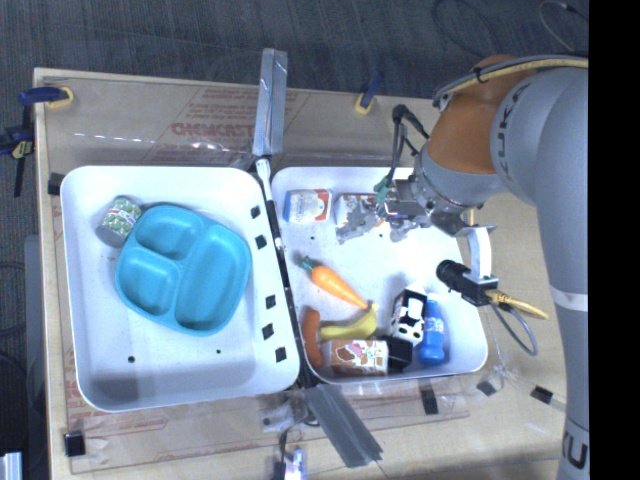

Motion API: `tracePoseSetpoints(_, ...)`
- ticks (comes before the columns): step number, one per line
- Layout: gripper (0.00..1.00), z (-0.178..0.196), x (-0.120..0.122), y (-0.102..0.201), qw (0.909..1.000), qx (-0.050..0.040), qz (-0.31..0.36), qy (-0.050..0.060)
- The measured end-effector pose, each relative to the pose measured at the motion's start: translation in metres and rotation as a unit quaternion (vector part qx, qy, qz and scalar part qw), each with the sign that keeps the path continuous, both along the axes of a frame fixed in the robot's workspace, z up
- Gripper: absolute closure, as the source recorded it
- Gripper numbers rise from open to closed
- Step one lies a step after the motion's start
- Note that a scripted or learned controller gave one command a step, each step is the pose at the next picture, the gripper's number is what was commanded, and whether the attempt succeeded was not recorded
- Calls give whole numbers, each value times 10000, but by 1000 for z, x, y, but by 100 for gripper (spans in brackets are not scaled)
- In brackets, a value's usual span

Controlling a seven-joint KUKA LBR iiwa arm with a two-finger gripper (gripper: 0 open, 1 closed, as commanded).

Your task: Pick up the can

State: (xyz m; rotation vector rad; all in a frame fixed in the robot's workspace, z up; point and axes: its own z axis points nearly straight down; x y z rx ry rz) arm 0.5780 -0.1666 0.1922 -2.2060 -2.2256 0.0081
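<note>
Arm over the right bin, can in the left bin

Nearest in the right bin (470, 358) lie a labelled carton (357, 356), its print too small to read, a banana (352, 325) and a carrot (334, 284). Across in the left bin (90, 368), the can (118, 219) rests against a blue tray (185, 268). Farther back, the gripper (372, 218) hangs low; whether it is released or clenched, I cannot tell.

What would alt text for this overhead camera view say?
A grey robot arm's gripper hovers over the right bin, which holds a carrot and other items. The can lies in the left bin beside a blue tray.
</note>
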Motion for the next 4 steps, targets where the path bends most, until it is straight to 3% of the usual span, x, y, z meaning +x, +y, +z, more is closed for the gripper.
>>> tracePoseSetpoints(1,0,-87,35,-43,9981,-6,-619,-9)
tracePoseSetpoints(4,0,-87,36,-42,9981,-4,-617,-10)
